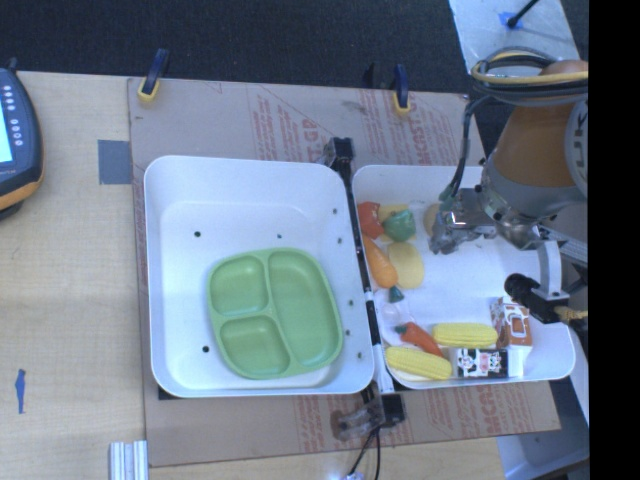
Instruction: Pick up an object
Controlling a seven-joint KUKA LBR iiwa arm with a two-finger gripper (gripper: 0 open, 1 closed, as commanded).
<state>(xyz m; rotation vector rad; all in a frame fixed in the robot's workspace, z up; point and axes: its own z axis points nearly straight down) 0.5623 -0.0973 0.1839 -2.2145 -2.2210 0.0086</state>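
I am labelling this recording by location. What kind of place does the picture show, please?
Most likely a robotics lab bench for grasping trials, not a kitchen. Two white bins sit on cardboard clamped to the bench, the food in the right bin looks like toys such as the corn cob, and a control pendant lies at the left.

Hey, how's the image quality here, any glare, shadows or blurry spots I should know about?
Camera view: even, bright light; the white bins look nearly washed out, with soft shadows inside their walls. The green tray is fairly sharp. The gripper area is soft and cluttered, so the fingers are hard to read. The small toy food lacks detail.
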